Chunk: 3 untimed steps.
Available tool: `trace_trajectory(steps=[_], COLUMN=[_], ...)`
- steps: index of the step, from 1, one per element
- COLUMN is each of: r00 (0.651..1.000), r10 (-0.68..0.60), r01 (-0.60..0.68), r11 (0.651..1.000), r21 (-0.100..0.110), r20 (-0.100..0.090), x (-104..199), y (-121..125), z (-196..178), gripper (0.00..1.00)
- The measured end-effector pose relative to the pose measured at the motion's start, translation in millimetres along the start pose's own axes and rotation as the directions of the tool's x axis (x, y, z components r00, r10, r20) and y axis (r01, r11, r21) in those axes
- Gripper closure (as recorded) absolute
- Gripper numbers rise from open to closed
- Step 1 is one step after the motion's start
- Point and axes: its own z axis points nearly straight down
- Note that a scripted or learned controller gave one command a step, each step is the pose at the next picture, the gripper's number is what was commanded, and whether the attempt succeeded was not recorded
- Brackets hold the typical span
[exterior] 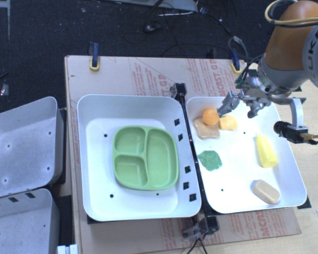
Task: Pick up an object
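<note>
The likeliest target is the orange ball (210,116), lying in the upper left part of the right bin (291,194). It touches a tan bread-like piece (207,130) below it and sits just beside a small yellow ridged piece (228,123).

The gripper (238,106) hangs over this cluster with its fingers spread apart and nothing between them; one fingertip (224,108) sits just above the ball's right edge.

Risks, as judged: the three items are crowded, so closing fingers may catch two at once or nudge the ball away, and a round ball is apt to slip out.

A green leaf-shaped piece (210,160), a yellow block (266,151) and a beige oval (266,191) lie well apart in the same bin.

The left bin (90,194) holds a green divided plate (146,157).
</note>
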Motion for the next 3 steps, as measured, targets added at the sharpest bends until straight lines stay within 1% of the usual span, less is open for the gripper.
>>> trace_trajectory(steps=[1,2,3], r00=[1.0,1.0,1.0], r10=[-0.002,0.0,0.0], r01=[0.002,0.0,0.0], r11=[1.0,1.0,1.0], r21=[-0.013,-0.011,-0.01], r20=[0.001,0.001,0.0], x=[0,-4,-3], y=[2,-6,-12], z=[-8,48,93], gripper=[0.0,0.0,0.0])
